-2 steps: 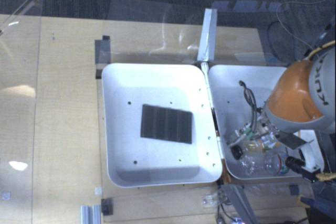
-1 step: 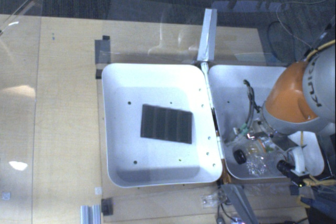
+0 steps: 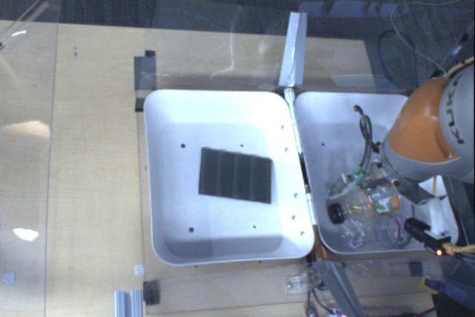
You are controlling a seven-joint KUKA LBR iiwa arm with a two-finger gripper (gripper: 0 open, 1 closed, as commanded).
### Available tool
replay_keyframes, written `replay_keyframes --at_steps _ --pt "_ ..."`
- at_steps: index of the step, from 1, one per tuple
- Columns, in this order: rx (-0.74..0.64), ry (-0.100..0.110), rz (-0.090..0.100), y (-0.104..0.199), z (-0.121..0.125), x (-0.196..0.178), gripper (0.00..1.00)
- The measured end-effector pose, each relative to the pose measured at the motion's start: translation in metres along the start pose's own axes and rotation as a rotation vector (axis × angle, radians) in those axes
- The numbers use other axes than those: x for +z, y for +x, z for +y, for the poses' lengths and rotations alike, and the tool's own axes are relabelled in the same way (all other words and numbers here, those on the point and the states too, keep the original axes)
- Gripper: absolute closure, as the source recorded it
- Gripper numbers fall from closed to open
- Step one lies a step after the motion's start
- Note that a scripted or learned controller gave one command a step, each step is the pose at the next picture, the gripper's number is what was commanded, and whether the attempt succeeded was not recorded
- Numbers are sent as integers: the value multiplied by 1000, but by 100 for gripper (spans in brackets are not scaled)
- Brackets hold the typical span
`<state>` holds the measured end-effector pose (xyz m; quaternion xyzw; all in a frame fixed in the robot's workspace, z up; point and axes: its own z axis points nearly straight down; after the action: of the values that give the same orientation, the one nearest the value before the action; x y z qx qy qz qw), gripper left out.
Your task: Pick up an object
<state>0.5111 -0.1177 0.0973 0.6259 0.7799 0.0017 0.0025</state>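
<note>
Arm reaches in from right, wrist w/ orange band hanging over right bin. Gripper sits low in that bin, down among a small heap of clutter; cannot tell its state, too much tangle and glare at the tip.

Clutter: clear plastic pieces, looks like a small bottle w/ dark cap pointing toward the divider, plus other see-through bits nearer the front wall. Hard to separate one item from another. Heap lies just beside and slightly front-left of the tip, possibly touching; contact not resolvable.

Left bin holds one dark ribbed flat slab, roughly centred, long axis running across the bin, lying flat. Well apart from the tip, across the divider.

Judgement: nearest candidate by far is the clear heap in right bin, so pick likely turns on a short shift front-left and down. Risk: transparent, slippery shapes; fingers may close on nothing.
</note>
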Motion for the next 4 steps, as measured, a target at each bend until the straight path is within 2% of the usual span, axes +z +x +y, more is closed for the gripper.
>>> replay_keyframes --at_steps 1,2,3,4 --pt "328 1 -1 -62 38 -45 0" --pt "311 -5 -2 -79 9 9 0" --pt "194 -23 -11 -78 -17 5 0" --pt "51 -41 -20 -75 -24 1 0"
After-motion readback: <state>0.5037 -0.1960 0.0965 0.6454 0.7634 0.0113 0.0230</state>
